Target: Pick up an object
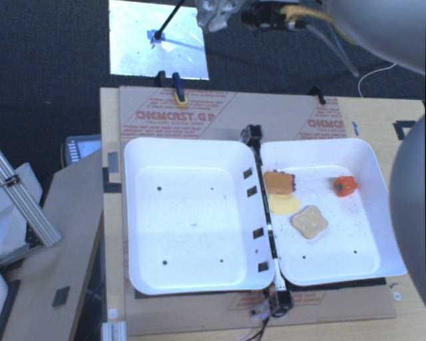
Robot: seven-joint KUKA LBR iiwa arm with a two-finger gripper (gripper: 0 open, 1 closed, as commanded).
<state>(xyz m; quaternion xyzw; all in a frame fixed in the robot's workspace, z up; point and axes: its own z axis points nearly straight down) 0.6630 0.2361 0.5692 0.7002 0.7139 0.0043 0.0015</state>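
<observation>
The right white bin [373,166] holds several toy foods. An orange-brown toast piece [279,182] with a purple edge lies near the bin's left wall, with a flat yellow slice [285,205] just below it. A beige bread slice [309,222] lies toward the middle. A red-orange pepper [345,186] sits at the right. My gripper [215,14] hangs high at the top edge of the view, far from the bins and with nothing visible in it. The left white bin [133,200] holds no objects.
The grey arm crosses the top right with yellow cables [299,12], and a blurred grey part of it [409,200] covers the right edge. A shiny metal plate [158,40] lies beyond the bench. A yellow clamp [180,98] grips the board's far edge. An aluminium rail [26,206] leans at the left.
</observation>
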